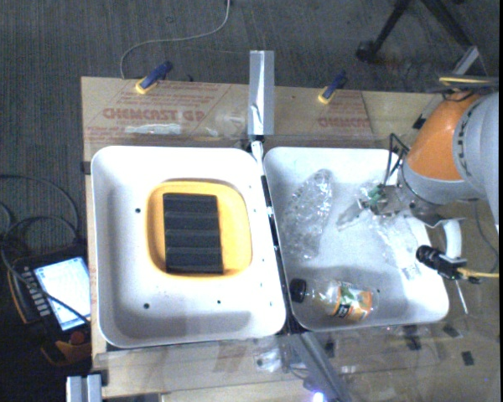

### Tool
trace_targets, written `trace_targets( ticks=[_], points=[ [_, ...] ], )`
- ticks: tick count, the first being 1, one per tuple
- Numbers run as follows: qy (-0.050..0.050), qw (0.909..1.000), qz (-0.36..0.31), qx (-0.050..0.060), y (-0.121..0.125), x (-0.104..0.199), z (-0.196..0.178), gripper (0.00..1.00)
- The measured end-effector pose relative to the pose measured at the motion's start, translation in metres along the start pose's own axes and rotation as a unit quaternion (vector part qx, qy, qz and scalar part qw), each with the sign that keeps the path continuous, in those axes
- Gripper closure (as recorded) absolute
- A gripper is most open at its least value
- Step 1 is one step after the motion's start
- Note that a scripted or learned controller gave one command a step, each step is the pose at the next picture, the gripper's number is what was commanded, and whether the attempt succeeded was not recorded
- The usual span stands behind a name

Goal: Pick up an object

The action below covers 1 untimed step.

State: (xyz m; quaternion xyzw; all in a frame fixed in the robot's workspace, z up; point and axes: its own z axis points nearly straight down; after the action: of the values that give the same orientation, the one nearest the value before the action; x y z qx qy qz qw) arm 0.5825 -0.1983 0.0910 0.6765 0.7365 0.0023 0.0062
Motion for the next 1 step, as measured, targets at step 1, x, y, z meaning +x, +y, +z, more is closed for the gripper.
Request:
trace_targets(
  ticks=[1],
  points=[
    [0.003,0.9990,0.045,0.005,0.0510,-0.0218,-0.0219,0.00]
  ],
)
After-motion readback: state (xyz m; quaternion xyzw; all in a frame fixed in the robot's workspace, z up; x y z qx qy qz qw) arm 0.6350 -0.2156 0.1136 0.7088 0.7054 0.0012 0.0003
